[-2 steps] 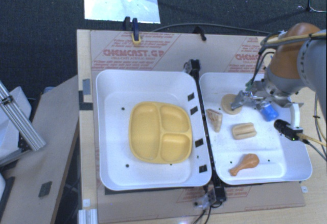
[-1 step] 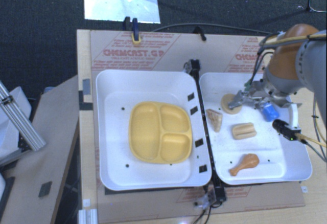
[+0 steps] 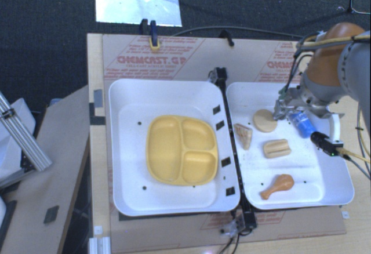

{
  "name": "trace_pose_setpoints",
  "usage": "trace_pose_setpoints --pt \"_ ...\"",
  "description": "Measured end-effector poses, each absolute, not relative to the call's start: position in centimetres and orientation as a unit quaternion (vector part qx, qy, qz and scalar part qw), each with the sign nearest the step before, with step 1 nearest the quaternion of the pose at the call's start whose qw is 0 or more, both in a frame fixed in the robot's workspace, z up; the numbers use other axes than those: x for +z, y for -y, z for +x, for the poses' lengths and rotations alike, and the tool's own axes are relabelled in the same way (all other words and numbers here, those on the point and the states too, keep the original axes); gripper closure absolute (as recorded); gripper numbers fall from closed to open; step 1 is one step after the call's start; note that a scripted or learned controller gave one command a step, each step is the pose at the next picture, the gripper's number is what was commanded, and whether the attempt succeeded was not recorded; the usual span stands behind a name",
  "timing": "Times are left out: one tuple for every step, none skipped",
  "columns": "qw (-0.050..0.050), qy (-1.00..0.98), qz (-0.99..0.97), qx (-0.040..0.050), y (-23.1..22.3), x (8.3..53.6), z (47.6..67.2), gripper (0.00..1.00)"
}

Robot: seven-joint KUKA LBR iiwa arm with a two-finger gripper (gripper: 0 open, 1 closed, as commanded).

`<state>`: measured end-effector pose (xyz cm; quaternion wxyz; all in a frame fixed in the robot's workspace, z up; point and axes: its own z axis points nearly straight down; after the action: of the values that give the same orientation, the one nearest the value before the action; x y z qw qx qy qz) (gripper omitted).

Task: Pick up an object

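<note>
The right bin holds several toy foods: a round tan disc, a pale wedge, a small bun and a brown drumstick. A small blue object lies near the bin's back right. My gripper hangs low over the back of this bin, between the tan disc and the blue object and close to both. The grey arm with its orange band comes in from the upper right and hides the bin's back corner.
The left bin holds a yellow divided plate. A black hinge strip runs between the two bins. Cables trail along the right bin's right side. A metal rail stands off the bench at far left.
</note>
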<state>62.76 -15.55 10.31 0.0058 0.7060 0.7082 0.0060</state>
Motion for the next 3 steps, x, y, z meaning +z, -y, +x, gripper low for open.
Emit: trace_pose_setpoints --pt "0.003 -0.709 0.705 0.0019 15.9 15.0 63.6 1.00" --pt "0.003 -0.709 0.705 0.0022 15.5 19.6 64.1 1.00" --pt "0.002 -0.709 0.705 0.0013 15.5 21.6 64.2 1.00"
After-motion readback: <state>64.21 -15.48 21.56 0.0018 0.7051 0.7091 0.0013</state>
